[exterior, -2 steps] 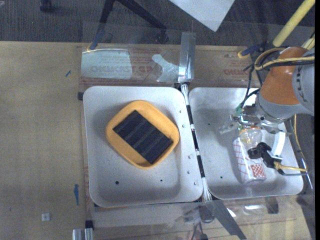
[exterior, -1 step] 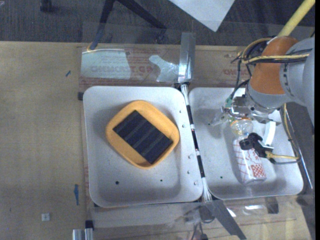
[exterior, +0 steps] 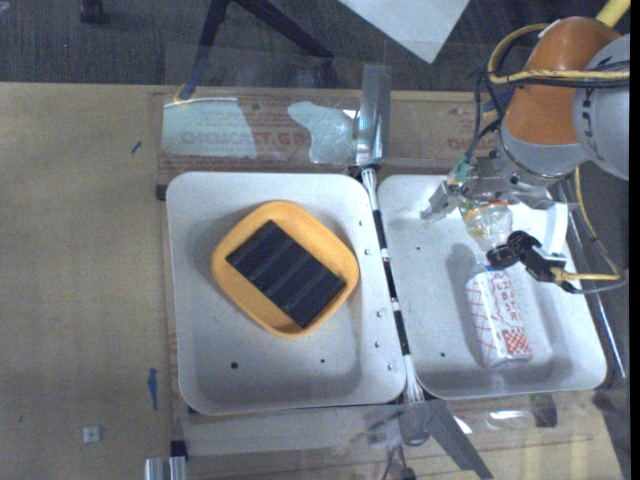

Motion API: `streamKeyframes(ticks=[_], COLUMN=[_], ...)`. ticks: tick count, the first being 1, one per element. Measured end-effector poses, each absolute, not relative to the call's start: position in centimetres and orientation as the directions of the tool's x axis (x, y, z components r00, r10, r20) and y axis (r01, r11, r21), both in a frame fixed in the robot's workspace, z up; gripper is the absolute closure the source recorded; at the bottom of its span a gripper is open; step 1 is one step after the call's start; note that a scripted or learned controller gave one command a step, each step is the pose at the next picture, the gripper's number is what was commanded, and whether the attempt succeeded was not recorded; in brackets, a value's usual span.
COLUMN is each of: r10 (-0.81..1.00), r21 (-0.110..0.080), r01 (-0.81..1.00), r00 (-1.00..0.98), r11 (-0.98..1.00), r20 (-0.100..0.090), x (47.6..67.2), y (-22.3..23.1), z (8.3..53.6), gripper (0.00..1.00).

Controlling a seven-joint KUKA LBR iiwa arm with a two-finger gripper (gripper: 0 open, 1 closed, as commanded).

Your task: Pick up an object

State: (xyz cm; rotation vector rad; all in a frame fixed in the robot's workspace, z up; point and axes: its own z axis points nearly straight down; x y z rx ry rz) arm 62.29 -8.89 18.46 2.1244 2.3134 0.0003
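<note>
From where I'm standing, the ridge (exterior: 391, 288) where the two white bins meet is serving as my marker. To the right of that ridge, in the right bin (exterior: 440, 343), a white tube with a red checked pattern (exterior: 503, 316) is lying on its side. It is resting well away from the ridge and closer to the bin's outer wall, with its length running from the far side toward the near side.

The grey arm (exterior: 600, 88) is reaching in from the right, its orange band (exterior: 558, 53) showing above the wrist. The claw (exterior: 465, 200) is hanging over the far end of that same bin, right of the ridge and beyond the tube, clear of it. I cannot tell whether the claw is released or clenched, as the angle is hiding it. Something clear and crinkled (exterior: 487, 220) is sitting just under the claw; it is too blurred for me to say what it is or whether it is being held.

To the left of the ridge, in the left bin (exterior: 200, 363), a yellow-orange square pad with a dark ribbed face (exterior: 285, 268) is lying flat near the middle, turned cornerwise to the bin walls.

Both bins are sitting on the tabletop (exterior: 70, 268). Beyond the ridge's far end, a chair base (exterior: 235, 8) is standing on the floor.
</note>
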Motion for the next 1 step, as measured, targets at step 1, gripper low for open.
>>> streamKeyframes(ticks=[1], r10=[0.97], r21=[0.003], r01=[0.97], r00=[-0.243], r11=[0.243], r20=[-0.003], x=[66.74], y=[-10.22], z=[17.02], gripper=[1.0])
